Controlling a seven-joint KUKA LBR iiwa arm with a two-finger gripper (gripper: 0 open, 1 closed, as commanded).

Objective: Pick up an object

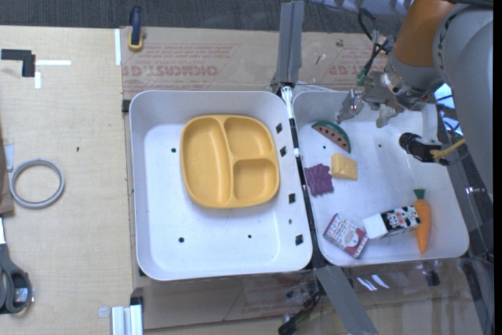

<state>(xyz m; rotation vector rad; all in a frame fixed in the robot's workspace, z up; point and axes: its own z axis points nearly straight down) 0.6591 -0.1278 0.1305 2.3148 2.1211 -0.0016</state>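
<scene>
Red printed lettering runs along the cardboard sheet behind the two bins, but it stands upside down and mirrored from this camera and is too blurred to read as words. The small red-and-white packet and the black-and-white carton in the right bin carry printed patterns too small to read.

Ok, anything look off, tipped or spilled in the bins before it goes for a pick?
Nothing spilled or broken. The small carton lies on its side in the right bin, touching the carrot. The yellow tray sits slightly skewed in the left bin. The gripper hovers over the right bin's far end.
</scene>
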